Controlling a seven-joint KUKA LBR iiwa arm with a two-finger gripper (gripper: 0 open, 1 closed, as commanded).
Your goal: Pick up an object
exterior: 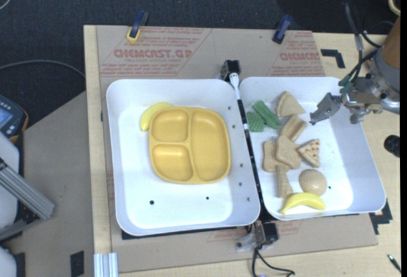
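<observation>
- Camera view: two shallow white bins sit side by side on a cardboard-covered bench, the left bin (124,161) and the right bin (362,161) touching along a black seam.
- The left bin holds a yellow three-compartment plate (189,143), lying flat near the middle, with a yellow banana (152,114) touching its upper left corner.
- The right bin holds a cluster of toy food in its left half: a green bean pod (266,114) and a green waffle-textured piece (255,122) near the top, a tan wedge (289,105), several tan bread slices (283,153), a pizza slice (310,152), a round tan bun (312,181) and a second yellow banana (303,202) at the bottom.
- The gripper (337,107) hangs over the upper right part of the right bin, with its fingers spread apart and nothing between them.
- It is just to the right of the tan wedge, apart from it.
</observation>
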